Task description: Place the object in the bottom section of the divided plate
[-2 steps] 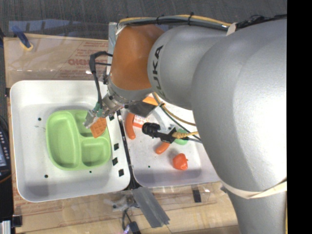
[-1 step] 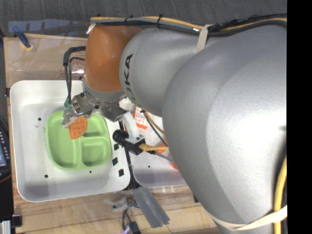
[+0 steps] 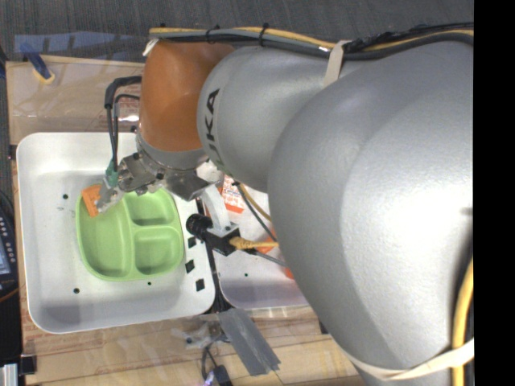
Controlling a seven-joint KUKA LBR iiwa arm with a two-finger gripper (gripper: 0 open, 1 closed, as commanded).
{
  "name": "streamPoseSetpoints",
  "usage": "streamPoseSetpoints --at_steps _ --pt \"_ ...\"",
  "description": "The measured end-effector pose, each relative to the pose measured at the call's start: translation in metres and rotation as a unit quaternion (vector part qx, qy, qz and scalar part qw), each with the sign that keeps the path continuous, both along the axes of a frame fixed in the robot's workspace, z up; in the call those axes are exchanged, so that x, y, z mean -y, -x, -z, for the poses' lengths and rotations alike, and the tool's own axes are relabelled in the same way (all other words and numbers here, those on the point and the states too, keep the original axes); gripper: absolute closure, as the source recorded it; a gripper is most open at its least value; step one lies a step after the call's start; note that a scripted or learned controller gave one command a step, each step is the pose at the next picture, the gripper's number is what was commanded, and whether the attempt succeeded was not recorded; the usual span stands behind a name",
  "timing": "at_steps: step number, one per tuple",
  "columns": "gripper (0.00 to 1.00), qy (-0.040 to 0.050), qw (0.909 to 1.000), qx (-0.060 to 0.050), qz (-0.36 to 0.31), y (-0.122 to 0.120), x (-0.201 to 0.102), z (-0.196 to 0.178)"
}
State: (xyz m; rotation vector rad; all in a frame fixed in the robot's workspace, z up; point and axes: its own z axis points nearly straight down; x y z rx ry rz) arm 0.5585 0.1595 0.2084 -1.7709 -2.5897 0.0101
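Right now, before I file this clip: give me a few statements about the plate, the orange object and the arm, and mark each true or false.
1. The divided plate is green. True.
2. The plate lies in the right-hand bin. False: it lies in the left bin.
3. An orange object sits at the plate's upper-left rim. True.
4. The gripper hovers over the wooden bench outside both bins. False: it is over the plate's upper-left corner, by the orange object.
5. The arm's band above the wrist is blue. False: it is orange.
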Motion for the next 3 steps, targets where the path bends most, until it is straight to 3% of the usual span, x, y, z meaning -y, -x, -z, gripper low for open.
streamPoseSetpoints --at_steps 1,2,3 --pt "1.00 0.0013 1.0000 -0.004 -0.003 0.000 -0.001 -0.006" --pt "1.00 0.0018 0.9913 -0.002 0.132 -0.007 0.014 0.036" --pt "0.00 0.0015 0.9913 -0.002 0.131 -0.007 0.014 0.036"
